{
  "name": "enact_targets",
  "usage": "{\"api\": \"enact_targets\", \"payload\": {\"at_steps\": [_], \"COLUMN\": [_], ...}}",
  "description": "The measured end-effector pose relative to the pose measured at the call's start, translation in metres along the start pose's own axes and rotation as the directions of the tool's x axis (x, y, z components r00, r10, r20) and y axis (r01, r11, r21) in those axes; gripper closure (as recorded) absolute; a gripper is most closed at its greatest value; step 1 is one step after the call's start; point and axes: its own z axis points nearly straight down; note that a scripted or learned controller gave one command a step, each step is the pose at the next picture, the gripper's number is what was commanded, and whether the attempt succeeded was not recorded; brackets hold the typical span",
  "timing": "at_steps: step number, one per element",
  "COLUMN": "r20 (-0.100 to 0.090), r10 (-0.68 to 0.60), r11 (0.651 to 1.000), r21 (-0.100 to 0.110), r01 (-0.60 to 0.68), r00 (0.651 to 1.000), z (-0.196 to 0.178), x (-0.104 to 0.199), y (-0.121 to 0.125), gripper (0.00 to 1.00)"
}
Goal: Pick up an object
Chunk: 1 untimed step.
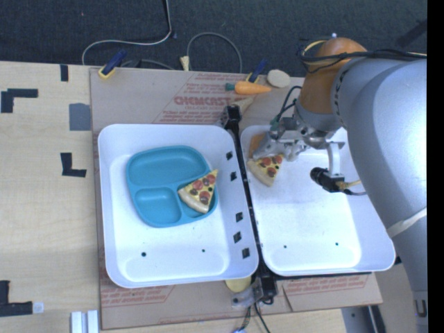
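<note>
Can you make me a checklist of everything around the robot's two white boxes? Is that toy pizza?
Surface: left bin and right bin sit side by side on a brown board on a pale bench.
Job's things: one pizza slice rests on the right edge of a blue plate in the left bin. A second pizza slice lies in the right bin's far left corner.
Clutter: an orange thing and a pale round thing lie behind the bins.
Grippers: the gripper is low, just above the second pizza slice. Open or shut cannot be told.
Cables: a pale cable loops behind the bench.
Surroundings: dark floor; black tape marks on the bench.
</note>
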Motion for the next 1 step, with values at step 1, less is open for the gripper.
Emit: {"api": "enact_targets", "payload": {"at_steps": [1], "r20": [0.000], "r10": [0.000], "r11": [1.000], "r21": [0.000], "r01": [0.000], "r00": [1.000], "z": [0.0001], "x": [0.0000], "y": [0.0000], "gripper": [0.00]}}
